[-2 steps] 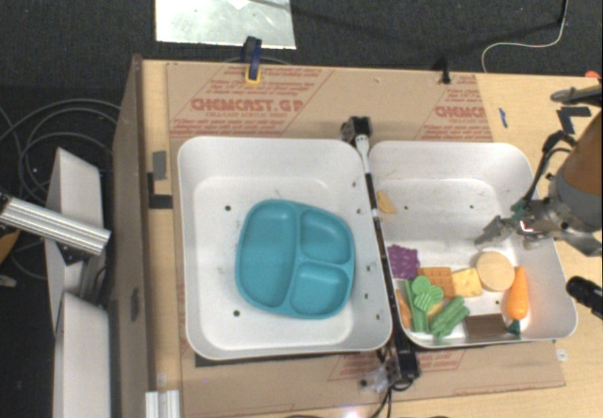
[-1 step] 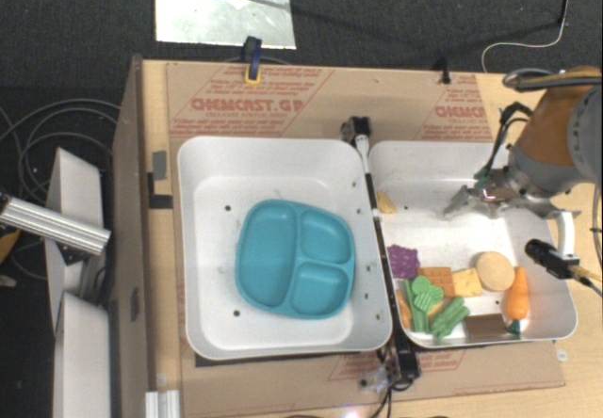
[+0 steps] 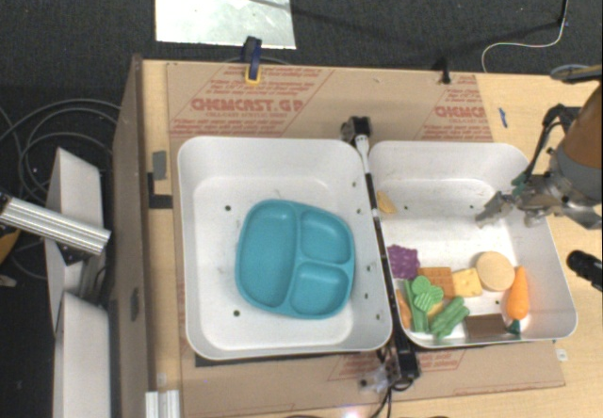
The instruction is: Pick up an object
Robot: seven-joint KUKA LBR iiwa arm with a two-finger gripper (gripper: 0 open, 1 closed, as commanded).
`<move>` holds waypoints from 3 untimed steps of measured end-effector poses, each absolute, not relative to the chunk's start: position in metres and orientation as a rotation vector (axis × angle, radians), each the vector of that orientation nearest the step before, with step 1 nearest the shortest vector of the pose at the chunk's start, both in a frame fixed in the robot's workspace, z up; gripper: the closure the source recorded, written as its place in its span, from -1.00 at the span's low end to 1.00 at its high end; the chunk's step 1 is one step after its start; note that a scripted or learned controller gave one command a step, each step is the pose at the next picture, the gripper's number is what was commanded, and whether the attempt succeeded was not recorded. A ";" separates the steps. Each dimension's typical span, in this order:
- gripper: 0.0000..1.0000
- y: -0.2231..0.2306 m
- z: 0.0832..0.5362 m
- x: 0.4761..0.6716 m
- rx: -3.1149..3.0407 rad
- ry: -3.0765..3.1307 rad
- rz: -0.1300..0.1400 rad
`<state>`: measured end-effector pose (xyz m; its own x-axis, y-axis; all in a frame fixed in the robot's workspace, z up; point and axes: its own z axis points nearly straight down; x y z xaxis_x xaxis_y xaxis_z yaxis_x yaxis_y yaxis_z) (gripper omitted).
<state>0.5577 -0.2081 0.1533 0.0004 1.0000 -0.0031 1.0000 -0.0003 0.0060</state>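
Tool (image 3: 499, 207), finger state indiscernible, poised over the right bin's (image 3: 443, 162) bare upper floor; toy foods, including a round biscuit (image 3: 494, 268) and carrot (image 3: 517, 292), crowd its near edge, so descend squarely on one isolated piece.

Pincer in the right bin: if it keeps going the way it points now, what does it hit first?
The pincer points left and slightly down over the right bin. That line crosses bare white floor, so it would probably meet the bin floor first, or the divider wall beyond. The toy food lies nearer the camera, off that line. Height is unclear.
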 end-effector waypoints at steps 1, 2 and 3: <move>-1.00 -0.188 0.081 0.615 2.212 2.230 0.002; -1.00 -0.208 0.130 0.596 2.216 2.218 0.003; -1.00 -0.207 0.107 0.568 2.222 2.222 -0.002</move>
<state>0.5679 -0.2066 0.1070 -0.0002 1.0000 0.0000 1.0000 0.0002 -0.0014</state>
